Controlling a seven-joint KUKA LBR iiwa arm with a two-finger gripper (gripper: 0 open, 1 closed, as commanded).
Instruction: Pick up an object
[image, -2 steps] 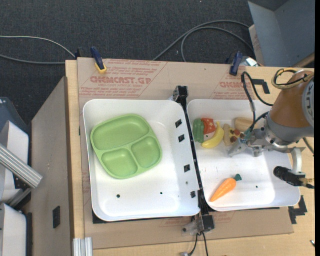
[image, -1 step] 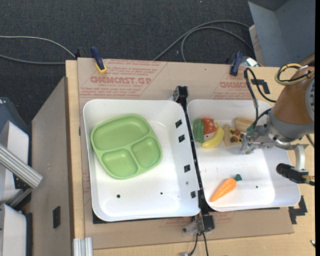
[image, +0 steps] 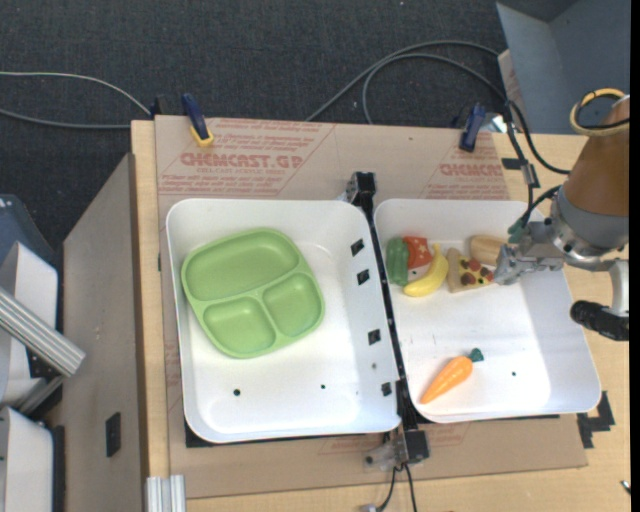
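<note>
Claw (image: 503, 268) state cannot be told; crowded pizza slice (image: 468, 270) and banana (image: 428, 277) beside it could be knocked aside.

Arm (image: 600, 180) cut off at right edge

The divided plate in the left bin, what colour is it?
The plate is light green, seen clearly in the camera view.

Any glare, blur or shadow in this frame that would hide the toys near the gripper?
Camera view: light is even and soft; the white bins are bright but keep their edges. The carrot and banana read sharply. The gripper is slightly soft, and the small toys beside it blend together. Shadows are faint.
</note>
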